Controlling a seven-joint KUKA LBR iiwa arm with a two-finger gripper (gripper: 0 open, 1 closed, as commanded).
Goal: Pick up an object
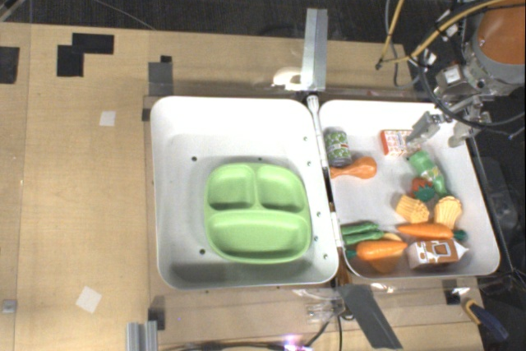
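A green divided plate (258, 211) lies inside the left white bin (177, 136). On the wooden bench (74, 201), black patches (82, 53) sit well left of and above that bin; a metal post (315, 49) stands at its upper right corner.

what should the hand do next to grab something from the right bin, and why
Probably lower straight down toward the green toy. The hand hovers at the right bin's upper right, holding nothing, and that toy lies just below it, with the small red and white box close beside. A short drop looks enough; whether the grasp will clear the box is uncertain.
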